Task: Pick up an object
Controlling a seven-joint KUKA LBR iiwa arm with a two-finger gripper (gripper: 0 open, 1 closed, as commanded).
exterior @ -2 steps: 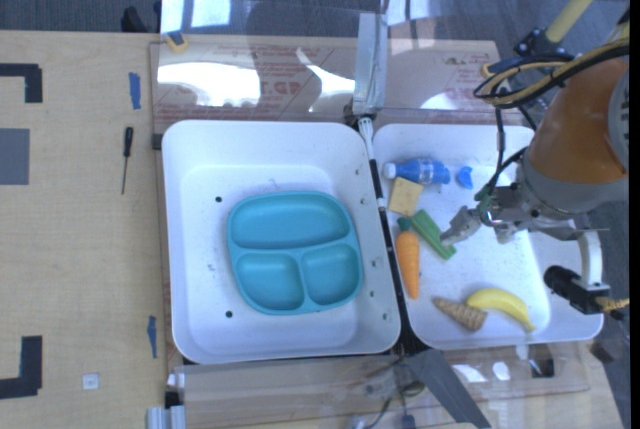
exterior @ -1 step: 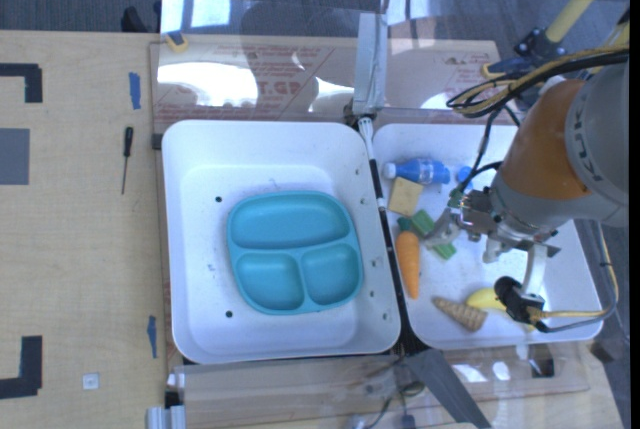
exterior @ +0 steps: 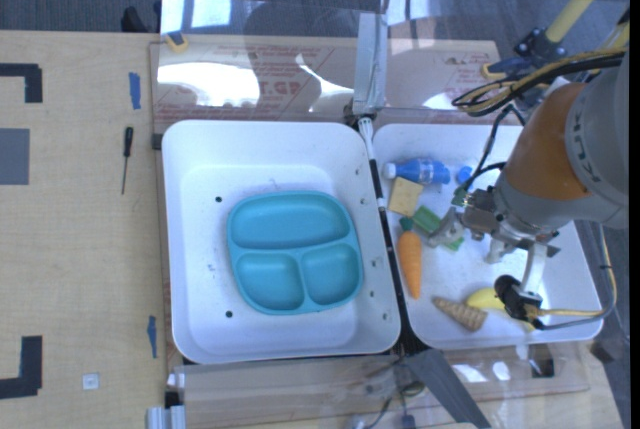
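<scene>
Two white bins [exterior: 190, 247] on bench [exterior: 70, 217]

Faint reddish print on the clear panels [exterior: 300, 67] behind the bins, perhaps lettering, too blurred to read.

Two bins sit side by side on the bench [exterior: 70, 257]. The left bin [exterior: 190, 167] holds a divided tray [exterior: 295, 250] at its centre. In the right bin [exterior: 575, 287], a bottle [exterior: 420, 171] lies at the top left, a block [exterior: 405, 196] just below it, a carrot [exterior: 410, 262] along the left wall, a cone [exterior: 459, 313] and banana [exterior: 487, 299] lower down. The arm [exterior: 560, 157] enters from the frame's right.
</scene>
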